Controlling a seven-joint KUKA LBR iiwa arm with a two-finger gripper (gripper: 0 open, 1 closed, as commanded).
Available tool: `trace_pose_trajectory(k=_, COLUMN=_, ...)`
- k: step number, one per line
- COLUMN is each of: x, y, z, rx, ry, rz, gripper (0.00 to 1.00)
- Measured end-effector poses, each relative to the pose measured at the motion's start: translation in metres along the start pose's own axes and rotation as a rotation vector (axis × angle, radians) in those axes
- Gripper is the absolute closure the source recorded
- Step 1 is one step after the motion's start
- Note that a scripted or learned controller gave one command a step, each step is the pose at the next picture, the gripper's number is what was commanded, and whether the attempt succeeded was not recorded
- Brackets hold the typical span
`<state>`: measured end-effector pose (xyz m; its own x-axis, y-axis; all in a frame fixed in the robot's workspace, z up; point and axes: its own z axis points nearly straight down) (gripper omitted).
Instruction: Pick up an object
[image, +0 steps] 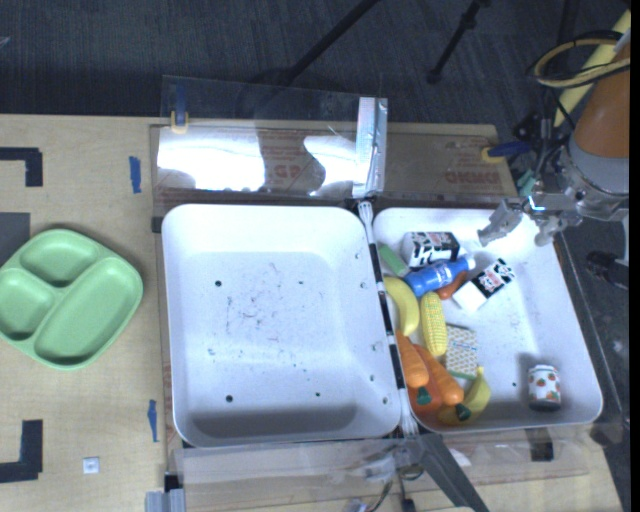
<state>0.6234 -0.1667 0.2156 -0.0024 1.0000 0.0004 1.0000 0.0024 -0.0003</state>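
Objects piled along left wall of right bin (575, 330): black-and-white carton (432, 245), blue bottle (440, 275), yellow banana (402, 303), corn cob (433, 322), orange carrot (415, 365), checkered packet (461, 350). Small black-white box (492, 277) just right of bottle. Small jar (543, 384) apart, near right front corner. Gripper (520, 222) over the bin's back right part, fingers spread open, nothing between them, above the objects, not touching. Left bin (190, 300) beside it. Green divided plate (65, 295) on surface (80, 180), far left.
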Motion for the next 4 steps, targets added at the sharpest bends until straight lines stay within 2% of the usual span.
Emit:
trace_pose_trajectory(k=1, x=-0.030, y=-0.059, z=0.122, rx=-0.002, ry=-0.001, rz=-0.009, gripper=0.00)
trace_pose_trajectory(k=2, x=-0.020, y=-0.018, z=0.085, rx=-0.002, ry=-0.001, rz=0.186, gripper=0.00)
trace_pose_trajectory(k=3, x=-0.036, y=0.019, z=0.126, rx=-0.008, ry=0.011, rz=0.218, gripper=0.00)
trace_pose_trajectory(k=4, x=-0.039, y=0.019, z=0.114, rx=-0.011, ry=0.003, rz=0.218, gripper=1.00)
